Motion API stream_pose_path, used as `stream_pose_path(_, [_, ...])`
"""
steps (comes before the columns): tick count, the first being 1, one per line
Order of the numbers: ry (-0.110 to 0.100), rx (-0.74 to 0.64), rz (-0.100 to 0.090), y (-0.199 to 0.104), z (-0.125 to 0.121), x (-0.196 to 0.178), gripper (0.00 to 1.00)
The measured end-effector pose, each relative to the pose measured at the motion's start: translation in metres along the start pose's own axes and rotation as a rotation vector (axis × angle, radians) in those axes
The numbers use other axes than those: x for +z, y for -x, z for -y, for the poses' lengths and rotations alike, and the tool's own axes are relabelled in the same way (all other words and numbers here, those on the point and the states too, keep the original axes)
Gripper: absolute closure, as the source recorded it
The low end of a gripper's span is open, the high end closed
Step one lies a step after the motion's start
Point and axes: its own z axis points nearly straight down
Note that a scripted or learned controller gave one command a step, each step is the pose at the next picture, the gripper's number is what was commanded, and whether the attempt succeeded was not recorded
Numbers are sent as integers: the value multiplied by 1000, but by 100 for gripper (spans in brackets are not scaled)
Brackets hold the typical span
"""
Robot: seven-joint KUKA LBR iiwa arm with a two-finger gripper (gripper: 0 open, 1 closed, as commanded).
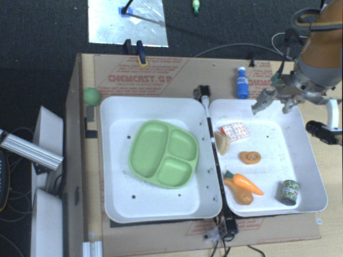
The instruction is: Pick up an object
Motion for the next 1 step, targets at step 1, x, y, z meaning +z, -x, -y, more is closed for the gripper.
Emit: stream_pose_path(1, [-3, -1, -1, -13, -18, 155, 0])
